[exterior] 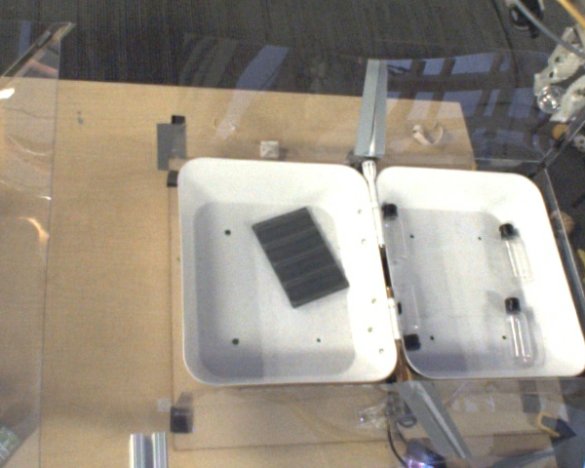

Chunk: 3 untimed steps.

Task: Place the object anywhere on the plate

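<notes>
Gripper (565, 81) is parked top right, above the bins; its state cannot be told. Two clear tubes (515, 252) lie in right bin (468, 188); dark ribbed plate (299, 256) sits in left bin (200, 291). Thin, round, transparent tubes are easily mis-grasped or rolled.

Wooden bench (97, 310), two white bins (200, 349) side by side

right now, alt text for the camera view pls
A dark grey ribbed plate lies tilted in the left white bin; the right white bin holds two clear tubes with black caps along its right side.
</notes>
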### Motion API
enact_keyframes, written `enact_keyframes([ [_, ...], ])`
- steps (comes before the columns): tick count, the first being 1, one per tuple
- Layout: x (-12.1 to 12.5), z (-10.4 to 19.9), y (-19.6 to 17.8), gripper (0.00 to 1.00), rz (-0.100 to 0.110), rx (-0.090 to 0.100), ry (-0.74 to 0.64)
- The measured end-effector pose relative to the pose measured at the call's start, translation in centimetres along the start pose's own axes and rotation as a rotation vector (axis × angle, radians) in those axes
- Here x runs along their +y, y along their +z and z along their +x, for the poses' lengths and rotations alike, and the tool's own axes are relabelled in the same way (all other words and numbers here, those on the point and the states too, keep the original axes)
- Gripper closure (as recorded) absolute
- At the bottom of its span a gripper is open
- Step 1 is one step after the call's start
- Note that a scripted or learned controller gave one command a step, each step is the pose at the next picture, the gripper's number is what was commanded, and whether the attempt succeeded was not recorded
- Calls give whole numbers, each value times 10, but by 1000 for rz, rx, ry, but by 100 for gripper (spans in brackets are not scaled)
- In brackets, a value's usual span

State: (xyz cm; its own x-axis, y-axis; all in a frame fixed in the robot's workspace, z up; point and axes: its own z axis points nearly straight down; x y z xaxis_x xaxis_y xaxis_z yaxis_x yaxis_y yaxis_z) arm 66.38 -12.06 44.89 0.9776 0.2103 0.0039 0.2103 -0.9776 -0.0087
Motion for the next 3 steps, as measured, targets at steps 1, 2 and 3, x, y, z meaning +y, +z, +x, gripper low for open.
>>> enact_keyframes([
  [1, -73, -12, 15, 100, -8, -5, -274],
  [2, -75, -10, 6, 100, -8, -6, -284],
  [3, -109, -3, 105, 100, -7, -5, -727],
])
